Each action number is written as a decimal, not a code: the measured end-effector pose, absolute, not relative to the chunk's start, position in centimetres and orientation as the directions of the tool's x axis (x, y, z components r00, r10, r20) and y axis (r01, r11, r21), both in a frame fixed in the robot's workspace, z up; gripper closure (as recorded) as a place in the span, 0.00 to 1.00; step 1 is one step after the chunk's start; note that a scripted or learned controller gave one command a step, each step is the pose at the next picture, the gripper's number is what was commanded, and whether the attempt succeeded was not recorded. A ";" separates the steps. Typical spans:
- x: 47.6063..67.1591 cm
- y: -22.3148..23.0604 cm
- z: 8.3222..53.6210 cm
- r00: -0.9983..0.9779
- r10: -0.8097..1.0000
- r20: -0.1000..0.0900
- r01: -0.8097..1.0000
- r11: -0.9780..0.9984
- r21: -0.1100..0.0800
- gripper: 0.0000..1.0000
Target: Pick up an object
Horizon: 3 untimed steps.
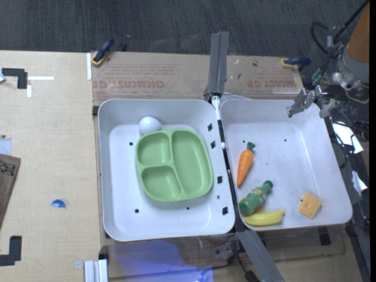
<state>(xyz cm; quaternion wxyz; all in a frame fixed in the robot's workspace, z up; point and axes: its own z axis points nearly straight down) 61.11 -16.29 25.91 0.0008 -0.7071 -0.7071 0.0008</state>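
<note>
Four toys, like the orange plastic carrot [244,164], sit untouched in the right white bin [322,135], while the gripper [305,101] hovers, grip unclear.

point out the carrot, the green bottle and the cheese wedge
carrot [244,167], camera view, middle of the orange body
green bottle [255,198], camera view, middle of the bottle's body
cheese wedge [310,205], camera view, centre of its top face
</note>
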 end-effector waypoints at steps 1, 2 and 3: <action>59.9 -9.3 18.5 0.004 1.000 -0.001 1.000 -0.004 -0.003 0.00; 61.4 -10.5 9.2 -0.186 0.982 -0.001 0.982 0.186 0.000 0.00; 62.3 -15.1 23.8 -0.395 0.919 -0.001 0.919 0.395 -0.001 0.00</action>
